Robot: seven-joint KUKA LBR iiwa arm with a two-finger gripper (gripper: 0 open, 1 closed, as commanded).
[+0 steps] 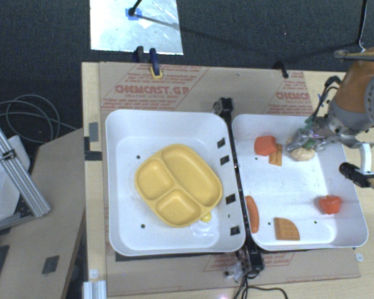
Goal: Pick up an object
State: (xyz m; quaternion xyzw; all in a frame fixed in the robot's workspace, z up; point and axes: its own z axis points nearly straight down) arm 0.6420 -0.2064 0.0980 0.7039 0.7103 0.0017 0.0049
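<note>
Left bin [121,185] holds a yellow divided plate [177,184], lying flat at its centre. In the right bin [346,229], left of the beige lump [302,154], sit an orange block [265,145] and a tan strip [275,157]. The pincer [305,141] is directly over that lump; whether it is clenched or released cannot be determined.

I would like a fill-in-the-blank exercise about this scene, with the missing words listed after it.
1. The yellow plastic plate with divided compartments lies in the ____ white bin.
2. That plate has ____ compartments.
3. The arm's claw is over the pale beige lump in the ____ white bin.
4. The long orange carrot-like piece lies along that bin's ____ wall.

Missing words: left; three; right; left
</note>
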